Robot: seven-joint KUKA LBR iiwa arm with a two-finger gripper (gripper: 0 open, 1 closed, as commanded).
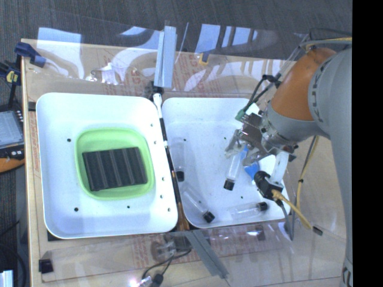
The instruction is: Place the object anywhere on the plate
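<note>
camera view: your gripper (pixel 242 150) clamps a clear tube (pixel 233 171) over the right bin (pixel 197 124), centre-right; the green plate (pixel 114 141) sits left. the tube hangs tilted, so it may slip crossing over.

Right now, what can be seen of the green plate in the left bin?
The green plate is a pale lime, rounded-square dish, apparently plastic, lying flat in the middle of the left bin. Its raised rim frames a dark grey ribbed insert with parallel ridges, which covers most of its floor. It rests on the bin floor, clear of the walls. Nothing else lies on it, and the arm is over the other bin.
</note>
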